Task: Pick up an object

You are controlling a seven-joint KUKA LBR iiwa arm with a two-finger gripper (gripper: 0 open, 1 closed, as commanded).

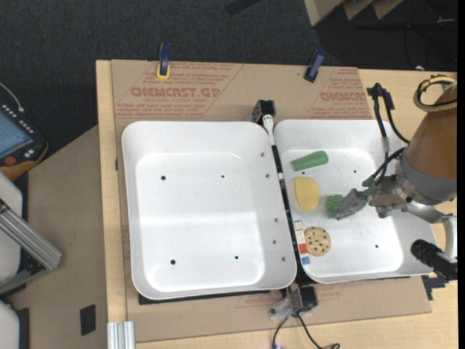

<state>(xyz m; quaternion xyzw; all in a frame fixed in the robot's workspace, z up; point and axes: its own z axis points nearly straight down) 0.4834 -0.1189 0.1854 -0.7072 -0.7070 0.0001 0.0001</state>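
Two white bins are seen from above, side by side on a brown cardboard sheet [218,82]. The left bin [196,209] shows just a few small dark dots on its floor. The right bin [363,257] has four small things in it.

A green bar [310,161] is laid near the top of the right bin, a bit tilted. A yellow lump [307,193] is found just below it. A round cookie with colored dots [317,241] is placed near the bottom left corner of that bin. A small dark green thing [335,206] is seen to the right of the yellow lump, near the middle of the bin. Its shape is hard to make out, because it is small and partly covered.

The arm [434,151] is seen coming in from the right. Part of it is cut off by the picture's edge. The gripper [350,204] is low over the right bin, with its tip right against the dark green thing. The fingers are dark and blurry, so it cannot be told if they are apart or together, or if the green thing is caught between them.

Two blue clamps [164,60] are fixed at the top edge of the cardboard.
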